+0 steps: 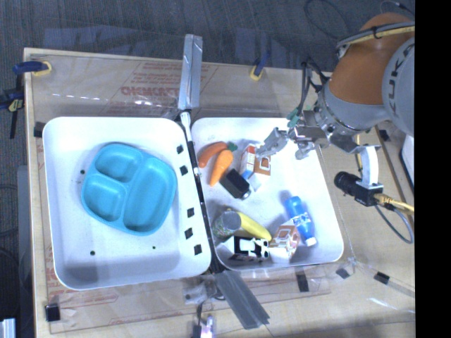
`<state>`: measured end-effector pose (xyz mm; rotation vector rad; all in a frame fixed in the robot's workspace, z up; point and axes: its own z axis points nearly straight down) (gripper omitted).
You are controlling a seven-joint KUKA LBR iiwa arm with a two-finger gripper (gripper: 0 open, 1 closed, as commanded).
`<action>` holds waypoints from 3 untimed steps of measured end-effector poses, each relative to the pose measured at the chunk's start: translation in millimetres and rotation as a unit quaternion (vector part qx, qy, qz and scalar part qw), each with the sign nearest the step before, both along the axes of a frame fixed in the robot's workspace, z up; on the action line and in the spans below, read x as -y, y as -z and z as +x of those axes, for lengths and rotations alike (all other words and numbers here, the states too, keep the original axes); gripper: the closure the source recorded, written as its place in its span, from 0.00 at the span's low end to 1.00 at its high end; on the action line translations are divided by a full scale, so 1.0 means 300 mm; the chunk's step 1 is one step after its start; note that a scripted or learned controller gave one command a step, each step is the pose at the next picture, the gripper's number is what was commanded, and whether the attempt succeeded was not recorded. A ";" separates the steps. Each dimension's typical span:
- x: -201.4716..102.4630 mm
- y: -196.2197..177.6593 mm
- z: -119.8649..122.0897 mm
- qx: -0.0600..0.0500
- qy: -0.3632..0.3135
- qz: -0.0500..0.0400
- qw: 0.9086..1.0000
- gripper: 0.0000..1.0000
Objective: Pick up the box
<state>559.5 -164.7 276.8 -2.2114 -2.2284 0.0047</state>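
The grey and orange KUKA arm (366, 76) reaches in from the right over the right bin (331, 210). The left bin (63, 189) bears a blue divided plate (130, 186). In the right bin lie two carrots (217, 159), a black block (235, 184), a banana (246, 224), a blue bottle (299, 220), a black-and-white cow toy (250, 247) and a small carton (285, 238). The box (255, 162), white and orange, stands near the bin's top, beside the carrots. The gripper (270, 145) hangs just above and right of it, and whether its claw is spread or closed I cannot tell. The box appears not yet lifted, so by my judgement the grasp and the lift remain.
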 end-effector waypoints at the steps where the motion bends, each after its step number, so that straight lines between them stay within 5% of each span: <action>1: 0.075 0.301 0.209 0.000 0.000 0.000 1.000 0.00; 2: 0.135 0.579 0.309 0.002 0.081 0.000 0.997 0.00; 3: 0.127 0.549 0.312 0.001 0.077 0.001 0.997 1.00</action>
